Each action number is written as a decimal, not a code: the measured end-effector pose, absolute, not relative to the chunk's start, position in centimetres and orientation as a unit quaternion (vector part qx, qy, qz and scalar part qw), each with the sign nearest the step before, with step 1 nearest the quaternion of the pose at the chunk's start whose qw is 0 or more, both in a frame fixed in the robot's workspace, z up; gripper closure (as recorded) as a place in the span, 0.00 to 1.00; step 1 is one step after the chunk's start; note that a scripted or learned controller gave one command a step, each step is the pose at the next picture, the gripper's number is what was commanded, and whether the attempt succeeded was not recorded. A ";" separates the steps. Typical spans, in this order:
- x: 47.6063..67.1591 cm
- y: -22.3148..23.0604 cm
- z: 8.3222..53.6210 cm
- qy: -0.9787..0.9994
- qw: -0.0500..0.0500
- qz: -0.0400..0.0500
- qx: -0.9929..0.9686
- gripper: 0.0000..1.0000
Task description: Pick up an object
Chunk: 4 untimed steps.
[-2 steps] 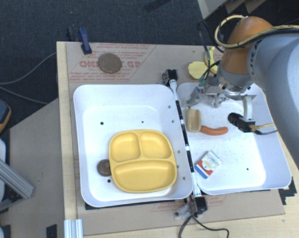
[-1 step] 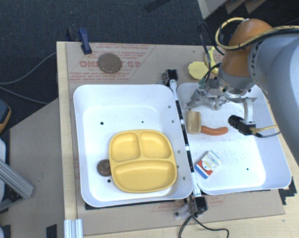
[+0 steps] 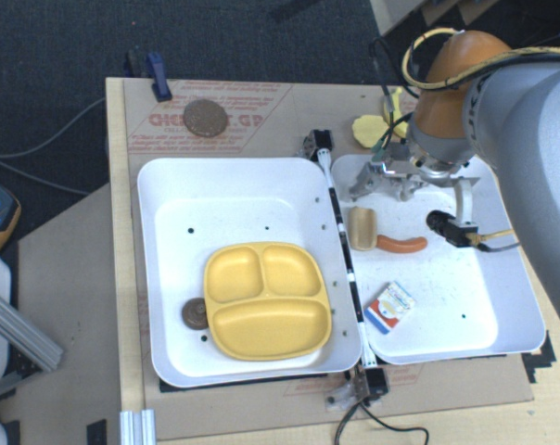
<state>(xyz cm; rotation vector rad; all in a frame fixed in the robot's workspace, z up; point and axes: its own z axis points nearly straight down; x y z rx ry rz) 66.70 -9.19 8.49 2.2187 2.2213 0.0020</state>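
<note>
Seen from above, the robot's hand point(image 3: 391, 182) hovers at the far end of the right bin point(image 3: 502, 327); its state cannot be told. Near it lie a tan block point(image 3: 362, 228), an orange sausage point(image 3: 402, 243) and a small carton point(image 3: 389, 306). A yellow divided plate point(image 3: 265, 298) sits in the left bin point(image 3: 169, 202).

I count two white bins on my bench: the left bin point(image 3: 159, 202) and the right bin point(image 3: 502, 323).

In the left bin I count two things: one yellow divided plate point(image 3: 266, 299) with three compartments, and one small brown disc point(image 3: 195, 314) touching the plate's left edge.

In the right bin I count three things: one tan block point(image 3: 362, 228), one orange sausage-shaped piece point(image 3: 402, 243) just beside it, and one small red, white and blue packet point(image 3: 389, 306).

Outside the bins, on the cardboard, I count one brown round disc point(image 3: 205, 117), one blue clip point(image 3: 159, 77) and one yellow object point(image 3: 369, 130).
</note>
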 end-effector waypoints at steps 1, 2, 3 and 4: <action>65.0 -9.2 8.5 0.707 -0.001 -0.001 0.708 0.00; 64.5 -10.1 8.5 0.707 -0.001 -0.001 0.707 0.00; 64.8 -12.3 8.5 0.706 0.001 0.000 0.708 0.00; 63.8 -10.0 8.5 0.708 -0.001 -0.001 0.706 0.00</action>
